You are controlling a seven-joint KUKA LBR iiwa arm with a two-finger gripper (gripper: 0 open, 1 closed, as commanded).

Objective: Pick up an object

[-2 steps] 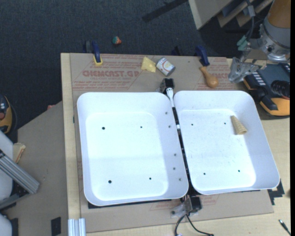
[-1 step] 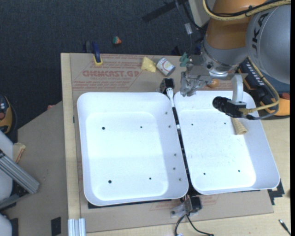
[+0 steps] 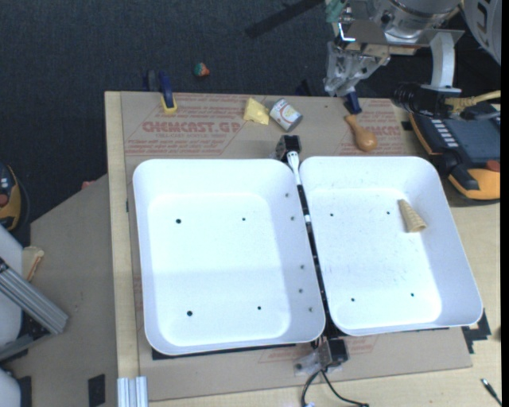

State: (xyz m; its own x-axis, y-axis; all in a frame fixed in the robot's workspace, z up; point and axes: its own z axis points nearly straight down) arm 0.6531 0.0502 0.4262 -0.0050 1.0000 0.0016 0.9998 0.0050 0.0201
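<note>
Tan cone-shaped object (image 3: 412,215), small and ridged like a wafer cone, is lying in the right white shallow plastic bin (image 3: 445,310), in the upper right part of its floor, near the right wall and well apart from the left wall. Its wider end is pointing toward the lower right.

Camera view: the grey robot arm (image 3: 406,16) is reaching in at the top right, above the far edge of the bench. The two-finger metal gripper (image 3: 343,79) is hanging beyond the bins, over the brown cardboard sheet (image 3: 199,127) that underlies both bins. Whether its fingers are apart or together cannot be told from this view; nothing is showing between them. The gripper is standing well apart from the cone.

The left white shallow plastic bin (image 3: 159,318) is sitting just beside the right bin, the two rims touching along a dark central seam. Small dark dots are marking both floors.

On the cardboard beyond the bins, several items are lying: a yellow wedge-shaped piece (image 3: 256,112), a small grey-and-white box (image 3: 285,115) just beside it, a blue-and-yellow clamp (image 3: 167,91) at the far left, and a wooden pear-shaped item with a blue handle (image 3: 359,127) just below the gripper. A small green-and-orange ball (image 3: 202,70) is resting on the dark floor beyond the bench.
</note>
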